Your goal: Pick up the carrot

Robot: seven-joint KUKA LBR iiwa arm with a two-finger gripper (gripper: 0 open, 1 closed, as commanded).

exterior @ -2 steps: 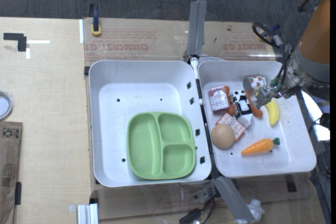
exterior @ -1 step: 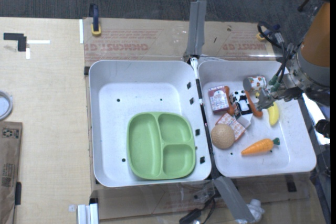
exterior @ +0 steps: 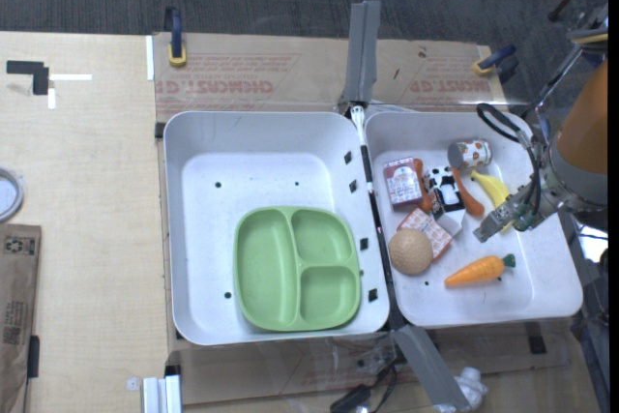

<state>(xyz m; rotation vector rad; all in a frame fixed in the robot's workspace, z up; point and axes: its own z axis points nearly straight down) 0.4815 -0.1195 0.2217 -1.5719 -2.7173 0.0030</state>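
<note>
Just below and a bit left of the gripper (exterior: 493, 225), the carrot (exterior: 477, 271) lies flat on the floor of the right bin (exterior: 542, 300), orange body running left-right w/ green top at the right end, near but not touching the tool. Whether the jaws are apart or together I can't tell; tip is too small and blurred. Nothing visible is held. Step in hand looks like approach, so to do it well: move the tool over the carrot's mid-body, not the leafy end, and turn the wrist so jaws close across the short axis. Come down straight, since a slanted descent could nudge it. Left of the gripper sit the round tan ball (exterior: 410, 251) and the banana (exterior: 490, 186) up beside it; carrot is clear of both, so approach from above needs no detour.
</note>
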